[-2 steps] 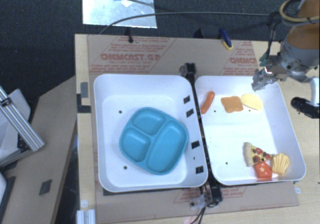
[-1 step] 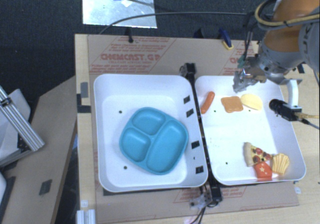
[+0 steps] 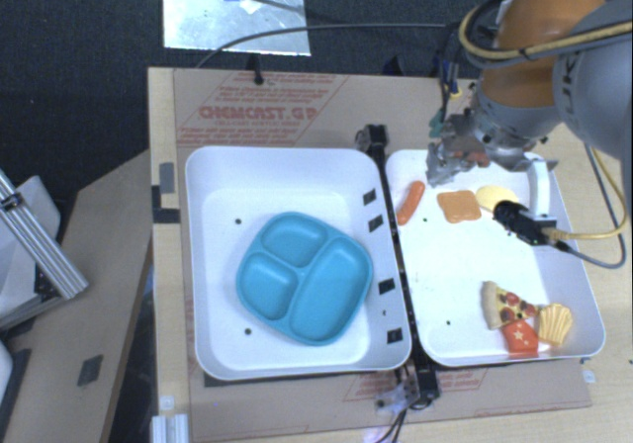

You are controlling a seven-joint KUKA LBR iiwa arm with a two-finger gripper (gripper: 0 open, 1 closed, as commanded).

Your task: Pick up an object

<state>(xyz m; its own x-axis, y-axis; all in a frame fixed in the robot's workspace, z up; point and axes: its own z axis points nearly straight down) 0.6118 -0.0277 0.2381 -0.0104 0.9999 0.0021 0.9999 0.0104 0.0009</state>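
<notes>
Two shallow white plastic bins sit side by side on the bench, the left bin (image 3: 213, 233) and the right bin (image 3: 584, 317). The left one bears a glossy blue divided plate (image 3: 305, 277) with rounded corners. The grey arm (image 3: 554, 55) hangs over the right bin's far edge; whether its gripper (image 3: 453, 162) is wide or narrow cannot be told. Below it lie a slim orange carrot (image 3: 409, 202), long axis slanting toward the far right, a tan toast slice (image 3: 459, 206), a pizza slice (image 3: 506, 307) and a ridged yellow shell (image 3: 555, 322).

Divided plate (image 3: 304, 278) in left bin (image 3: 213, 233); food items, perhaps toys, (image 3: 458, 206) in right bin (image 3: 584, 317).
</notes>
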